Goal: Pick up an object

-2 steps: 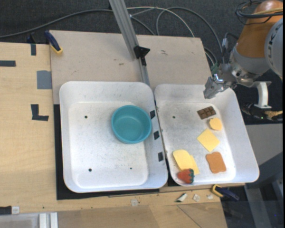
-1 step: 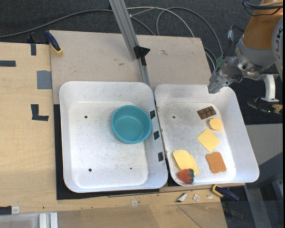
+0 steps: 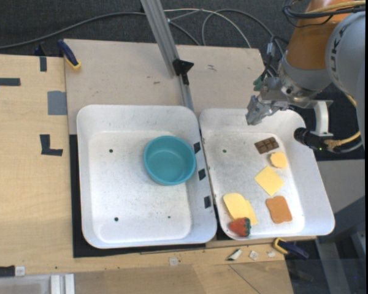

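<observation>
Six small items lie in the right bin point(image 3: 306, 222), lower right of frame, none lifted yet. Above its upper edge hangs the gripper point(image 3: 255, 116), nothing between its fingers; whether they are apart I cannot tell. Nearest is the brown chocolate piece point(image 3: 267, 144); the whole pick remains.
</observation>
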